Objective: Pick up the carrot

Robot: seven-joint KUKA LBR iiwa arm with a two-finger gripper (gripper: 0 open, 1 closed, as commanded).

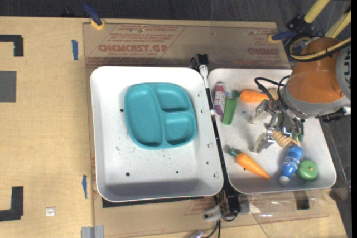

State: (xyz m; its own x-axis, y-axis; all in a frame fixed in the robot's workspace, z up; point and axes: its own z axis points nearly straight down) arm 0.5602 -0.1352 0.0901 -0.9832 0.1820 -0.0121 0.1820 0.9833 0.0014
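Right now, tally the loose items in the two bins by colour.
Orange: 2, carrot and carrot
Green: 2, marker and round toy
Blue: 1, bottle
Teal: 1, divided plate
Pink: 1, tube
Total: 7

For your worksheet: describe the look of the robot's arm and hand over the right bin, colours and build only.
The arm is grey with a broad orange band above the wrist. Below it, the hand is a bare-metal, silvery assembly with thin fingers and small dark fittings. A dark cable loops beside the orange band, near the right bin.
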